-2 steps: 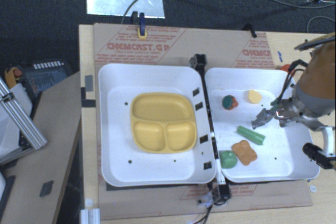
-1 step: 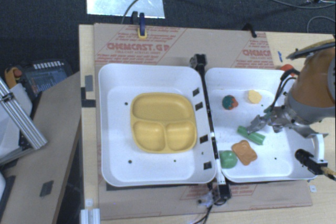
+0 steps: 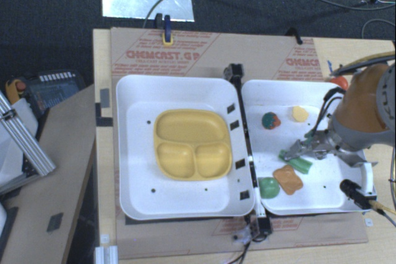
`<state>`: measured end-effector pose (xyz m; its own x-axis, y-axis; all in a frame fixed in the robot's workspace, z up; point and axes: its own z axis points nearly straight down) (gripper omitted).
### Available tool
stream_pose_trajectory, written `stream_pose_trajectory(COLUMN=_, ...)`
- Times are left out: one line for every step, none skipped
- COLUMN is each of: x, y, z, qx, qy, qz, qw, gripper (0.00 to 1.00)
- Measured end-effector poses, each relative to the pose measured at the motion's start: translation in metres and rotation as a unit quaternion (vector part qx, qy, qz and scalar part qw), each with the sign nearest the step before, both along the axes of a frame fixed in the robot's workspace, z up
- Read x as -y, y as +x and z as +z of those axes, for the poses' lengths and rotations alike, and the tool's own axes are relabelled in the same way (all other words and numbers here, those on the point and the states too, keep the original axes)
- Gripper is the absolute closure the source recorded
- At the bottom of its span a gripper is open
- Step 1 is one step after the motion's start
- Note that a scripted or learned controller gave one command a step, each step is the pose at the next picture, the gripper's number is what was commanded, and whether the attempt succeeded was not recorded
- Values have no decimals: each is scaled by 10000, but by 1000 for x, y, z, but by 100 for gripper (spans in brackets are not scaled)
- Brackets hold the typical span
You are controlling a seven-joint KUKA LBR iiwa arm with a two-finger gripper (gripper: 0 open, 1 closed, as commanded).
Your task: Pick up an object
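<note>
Five small objects (image 3: pixel 288 179) crowd right bin (image 3: pixel 272 93).

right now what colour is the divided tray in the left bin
Pale yellow. The divided tray shows plainly in the camera view, lying in the left bin.

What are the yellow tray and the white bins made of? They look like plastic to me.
Probably, yes. The yellow tray looks like moulded plastic: one even colour, rounded compartments, a soft sheen. The white bins look like thin formed plastic too, smooth and slightly glossy with rounded corners. The brown sheet under them looks like printed cardboard, matt with red lettering.
</note>
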<state>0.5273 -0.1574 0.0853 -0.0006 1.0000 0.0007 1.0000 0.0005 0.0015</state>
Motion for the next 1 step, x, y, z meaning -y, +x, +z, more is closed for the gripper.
stream_pose_trajectory(x=0, y=2, z=12, qx=33, qy=-4, qz=4, qw=10000, gripper=100)
